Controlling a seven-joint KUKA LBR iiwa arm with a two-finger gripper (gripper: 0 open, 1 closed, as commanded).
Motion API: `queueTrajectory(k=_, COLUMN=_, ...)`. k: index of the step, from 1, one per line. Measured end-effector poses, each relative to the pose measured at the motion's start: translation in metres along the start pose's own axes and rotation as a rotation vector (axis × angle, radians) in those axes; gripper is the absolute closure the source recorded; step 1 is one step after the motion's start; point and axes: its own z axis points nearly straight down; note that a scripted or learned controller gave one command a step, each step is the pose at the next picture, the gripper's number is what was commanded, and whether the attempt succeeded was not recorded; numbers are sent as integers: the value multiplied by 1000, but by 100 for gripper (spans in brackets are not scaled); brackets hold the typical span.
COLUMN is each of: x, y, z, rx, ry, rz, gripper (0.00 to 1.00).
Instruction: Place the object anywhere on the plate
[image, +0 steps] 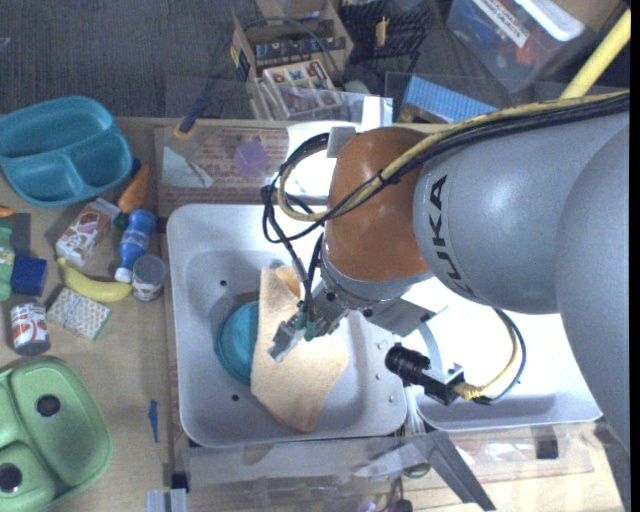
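On the tabletop (120, 350) left of the left white bin (190, 300) lie a green tray (45, 430), a teal divided tray (65, 150), a banana (92, 283), a small carton (85, 232) and a blue bottle (133, 240). Inside that bin a teal plate (236, 342) rests on the floor, its right part hidden under a tan slice of bread (295, 385) that leans tilted across it, so the bread lies partly on the plate. The pincer (290, 338) hangs over the bread's upper middle, right of the plate's visible part; whether it is apart or together I cannot tell. Right of the left bin sits the second white bin (500, 405), under the grey arm (520, 200) with its orange band (375, 210).
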Motion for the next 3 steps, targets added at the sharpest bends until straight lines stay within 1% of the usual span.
queueTrajectory(k=1, x=0, y=1, z=-10, rx=-4, ry=-2, rz=-1, gripper=100)
queueTrajectory(k=2, x=23, y=-4, z=-17, rx=1, ry=2, rz=-377, gripper=100)
queueTrajectory(k=3, x=-79, y=85, z=23, rx=-4, ry=-3, rz=-475, gripper=100)
